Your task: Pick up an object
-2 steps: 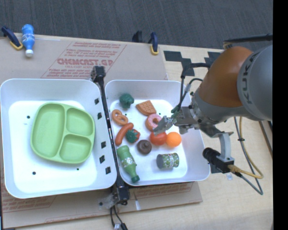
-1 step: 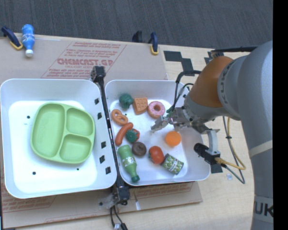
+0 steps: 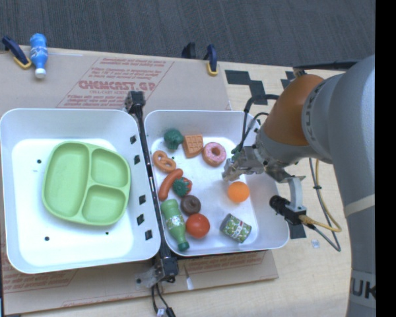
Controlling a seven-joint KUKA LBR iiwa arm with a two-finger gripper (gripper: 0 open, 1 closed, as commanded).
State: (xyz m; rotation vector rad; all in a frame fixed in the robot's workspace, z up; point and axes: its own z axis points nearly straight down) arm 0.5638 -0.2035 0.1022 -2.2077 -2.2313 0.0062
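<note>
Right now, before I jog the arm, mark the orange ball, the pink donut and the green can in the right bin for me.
orange ball (image 3: 237, 191), camera view, middle of its round face.
pink donut (image 3: 214, 153), camera view, on its frosted ring.
green can (image 3: 235, 228), camera view, middle of its printed side.

Two white bins are counted, a left bin (image 3: 13, 197) and a right bin (image 3: 267, 233). One green divided plate (image 3: 86, 183) is counted in the left bin. In the right bin ten toy foods are counted: one broccoli (image 3: 173, 138), one waffle (image 3: 193, 144), one pink doughnut (image 3: 215, 153), one pretzel (image 3: 164, 160), one sausage (image 3: 169, 183), one strawberry (image 3: 182, 186), one chocolate doughnut (image 3: 191, 205), one green bottle (image 3: 174, 224), one tomato (image 3: 198, 226), one orange (image 3: 238, 191), along with one green can (image 3: 235, 228).
</note>
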